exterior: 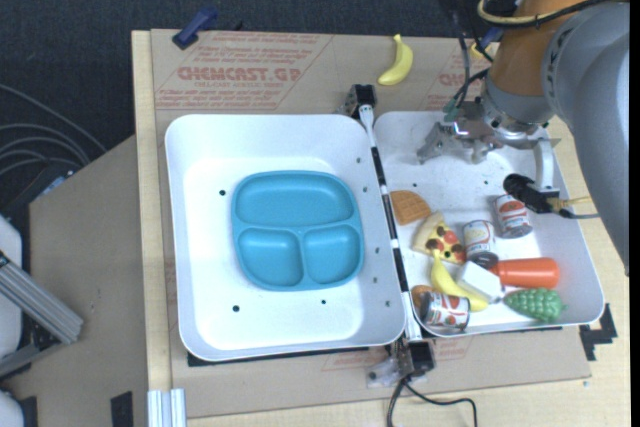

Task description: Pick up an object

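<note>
Tool (pixel 462 141) low at twelve o'clock of right bin (pixel 575 245), above the toys; grip state impossible to tell.

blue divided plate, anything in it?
Empty. The blue divided plate in the left bin shows bare blue in all three compartments.

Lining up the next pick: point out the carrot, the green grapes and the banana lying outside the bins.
carrot (pixel 525 270), camera view, middle of its orange body.
green grapes (pixel 533 304), camera view, centre of the bunch.
banana (pixel 397 64), camera view, middle of its curve, on the board behind the bins.
</note>
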